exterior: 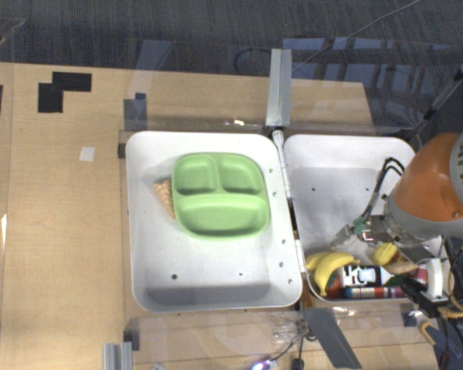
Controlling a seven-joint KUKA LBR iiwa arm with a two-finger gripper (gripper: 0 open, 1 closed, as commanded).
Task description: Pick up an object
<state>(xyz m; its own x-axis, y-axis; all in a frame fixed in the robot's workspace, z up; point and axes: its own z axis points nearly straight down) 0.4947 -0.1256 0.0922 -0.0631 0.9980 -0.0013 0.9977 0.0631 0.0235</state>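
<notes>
The right bin (332, 176) holds a small heap at its front edge. A yellow banana (328, 267) lies there beside a dark bottle (363, 280) with a red and white label. Another small yellow piece (385, 253) sits just behind the bottle. My gripper (369, 237) reaches down from the right, low over this heap, right above the yellow piece and the bottle. The orange band (430, 187) and grey wrist cover the bin's right side. Nothing shows clearly held between the gripper's tips.
The left bin (150, 276) carries a green divided plate (218, 193), with a tan, grainy item (164, 197) poking out at the plate's left edge. A metal divider (279, 91) runs between the bins at the back. Cables hang at the lower right.
</notes>
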